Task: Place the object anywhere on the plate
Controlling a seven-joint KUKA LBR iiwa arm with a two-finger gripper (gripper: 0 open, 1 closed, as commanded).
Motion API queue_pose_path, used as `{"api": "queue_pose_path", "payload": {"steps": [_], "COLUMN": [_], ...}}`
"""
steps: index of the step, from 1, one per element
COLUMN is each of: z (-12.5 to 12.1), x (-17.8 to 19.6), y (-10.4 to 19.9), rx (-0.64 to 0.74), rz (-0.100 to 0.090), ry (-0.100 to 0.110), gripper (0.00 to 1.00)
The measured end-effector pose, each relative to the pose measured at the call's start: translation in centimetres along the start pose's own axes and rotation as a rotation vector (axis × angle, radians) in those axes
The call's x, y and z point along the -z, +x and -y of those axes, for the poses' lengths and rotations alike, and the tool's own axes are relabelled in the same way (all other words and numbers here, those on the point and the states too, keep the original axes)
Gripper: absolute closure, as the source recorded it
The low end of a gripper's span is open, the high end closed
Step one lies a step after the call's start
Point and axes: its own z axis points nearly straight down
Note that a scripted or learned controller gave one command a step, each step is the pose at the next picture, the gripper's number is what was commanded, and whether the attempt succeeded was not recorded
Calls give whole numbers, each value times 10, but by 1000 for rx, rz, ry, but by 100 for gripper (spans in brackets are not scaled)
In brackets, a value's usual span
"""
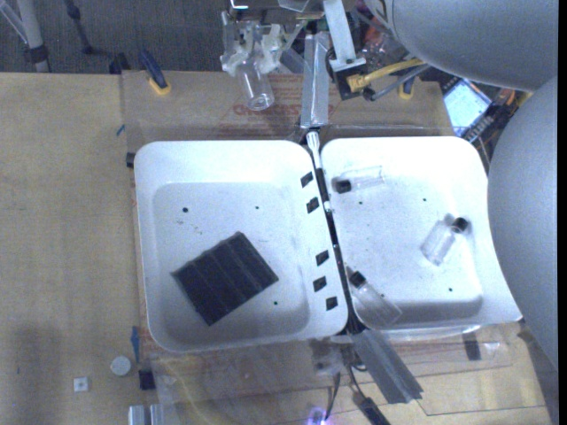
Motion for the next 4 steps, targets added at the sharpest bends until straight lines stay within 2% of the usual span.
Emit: {"api": "queue_pose_path", "payload": {"steps": [1,2,3,4], "z": [7,17,3,9], "x": [0,0,0,0], "y": [-58,-153,-27,-82], "rx": [-679,-268,-66,-545], "rz": [3,1,-1,2], "ry": [9,8,1,8], "gripper": [100,100,100,100]}}
